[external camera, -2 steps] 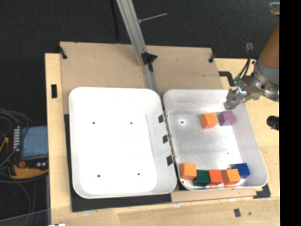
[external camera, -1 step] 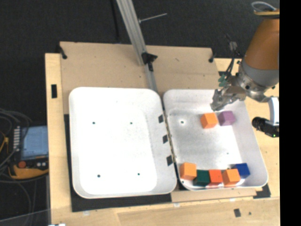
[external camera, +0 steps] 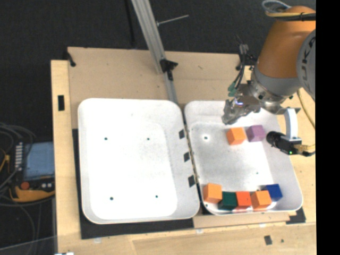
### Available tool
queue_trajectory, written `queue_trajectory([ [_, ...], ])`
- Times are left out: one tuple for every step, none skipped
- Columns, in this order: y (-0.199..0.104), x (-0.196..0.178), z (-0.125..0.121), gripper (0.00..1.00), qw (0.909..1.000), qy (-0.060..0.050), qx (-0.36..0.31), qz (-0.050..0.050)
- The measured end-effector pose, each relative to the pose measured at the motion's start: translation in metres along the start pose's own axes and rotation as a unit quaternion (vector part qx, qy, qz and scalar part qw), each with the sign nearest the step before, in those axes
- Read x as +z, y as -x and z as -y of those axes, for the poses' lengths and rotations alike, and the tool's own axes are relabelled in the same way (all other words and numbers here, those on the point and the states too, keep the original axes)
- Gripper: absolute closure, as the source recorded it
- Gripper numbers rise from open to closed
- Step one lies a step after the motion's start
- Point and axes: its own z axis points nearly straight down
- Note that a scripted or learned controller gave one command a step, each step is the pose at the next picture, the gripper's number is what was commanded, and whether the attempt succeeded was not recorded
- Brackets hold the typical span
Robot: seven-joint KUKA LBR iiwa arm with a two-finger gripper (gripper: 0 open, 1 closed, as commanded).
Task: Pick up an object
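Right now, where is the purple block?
The purple block lies in the right bin, toward its far right part, right beside an orange block and just below the end effector.

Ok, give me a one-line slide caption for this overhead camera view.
Gripper poised at the right bin's far end beside an orange block and purple block.

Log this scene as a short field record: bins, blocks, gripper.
left bin: shallow white bin, no blocks in it
right bin: shallow white bin, holds all blocks
upper blocks: orange cube, purple cube, side by side
near-edge row: orange, green, orange, orange, blue
gripper: two-finger gripper above orange cube, holding nothing visible
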Motion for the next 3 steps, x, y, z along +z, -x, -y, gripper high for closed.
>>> queue_trajectory([
  [-0.050, -0.004, 0.001, 1.00, 1.0000, -0.001, 0.000, 0.000],
  [-0.107, 0.002, 0.010, 1.00, 1.0000, -0.001, 0.000, 0.000],
  [-0.154, 0.022, 0.004, 1.00, 1.0000, -0.004, 0.001, 0.001],
])
